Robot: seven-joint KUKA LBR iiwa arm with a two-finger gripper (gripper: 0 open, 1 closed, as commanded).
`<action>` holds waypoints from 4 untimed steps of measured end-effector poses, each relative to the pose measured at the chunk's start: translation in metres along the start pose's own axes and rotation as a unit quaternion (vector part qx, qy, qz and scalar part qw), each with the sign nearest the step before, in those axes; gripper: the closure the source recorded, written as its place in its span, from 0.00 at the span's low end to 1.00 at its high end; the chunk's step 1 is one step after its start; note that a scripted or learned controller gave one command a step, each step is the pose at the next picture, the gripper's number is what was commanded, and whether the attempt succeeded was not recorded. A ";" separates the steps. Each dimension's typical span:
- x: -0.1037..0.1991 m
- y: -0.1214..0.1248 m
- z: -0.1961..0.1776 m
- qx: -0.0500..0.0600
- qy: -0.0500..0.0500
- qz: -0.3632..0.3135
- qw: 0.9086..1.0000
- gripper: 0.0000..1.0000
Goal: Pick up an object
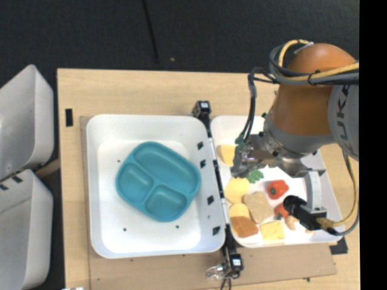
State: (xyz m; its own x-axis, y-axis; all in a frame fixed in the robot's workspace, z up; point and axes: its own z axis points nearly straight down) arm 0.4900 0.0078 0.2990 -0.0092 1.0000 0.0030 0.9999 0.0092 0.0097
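Gripper (245, 162) down in the right bin (329, 189), low over the food pile; can't tell from up here what the claw is doing. Green piece (254, 176) just beside it, round yellow piece (236, 190) below, toast slice (260, 206) and red tomato (277, 189) close by. Blue divided plate (158, 180) alone in the left bin (109, 234).

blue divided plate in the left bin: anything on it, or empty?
Empty. The blue three-compartment plastic plate lies flat in the left white bin, and all its compartments show bare blue. The toy food pieces sit in the right white bin.
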 end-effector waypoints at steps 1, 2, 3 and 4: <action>0.095 0.002 -0.051 0.002 0.001 -0.002 1.000 1.00; 0.072 0.001 -0.027 0.005 -0.002 0.005 1.000 1.00; 0.037 0.013 -0.009 0.005 -0.003 0.006 1.000 1.00; 0.083 0.004 -0.147 -0.004 0.001 0.001 1.000 1.00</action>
